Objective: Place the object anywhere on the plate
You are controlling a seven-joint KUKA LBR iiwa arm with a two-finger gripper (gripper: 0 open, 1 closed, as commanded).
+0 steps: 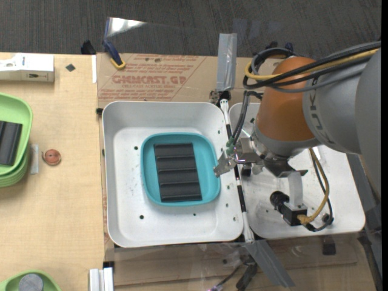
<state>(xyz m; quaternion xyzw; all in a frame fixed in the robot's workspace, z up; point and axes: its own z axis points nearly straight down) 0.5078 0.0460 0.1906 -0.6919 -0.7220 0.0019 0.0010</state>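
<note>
The plate point(180, 170), teal with rounded corners, sits in the middle of the left bin point(121, 223). A dark ribbed block point(177, 172) already lies on it, long axis running near-to-far in the camera view, roughly centred and inside the plate's rim. Whether that block is the task's object can't be confirmed; no other loose object is visible in either bin.

The arm point(315, 114) comes in from the right and hangs over the right bin point(339, 223), wrist sitting just right of the divider between the two bins. The gripper point(227, 159) is mostly hidden under the orange band and wrist body; only small metal parts poke out near the plate's right edge. Its state: cannot tell, and nothing is visibly held.

Key relation: the plate lies to the left of the gripper, just beside it, across the bin wall. Judgement: if an object is carried, the move is a short shift left then down onto the plate; free plate surface is only a narrow margin around the block. If the block is the object, the task looks done already.

Table point(54, 223) to the left carries a green tray point(18, 117), not involved.
</note>
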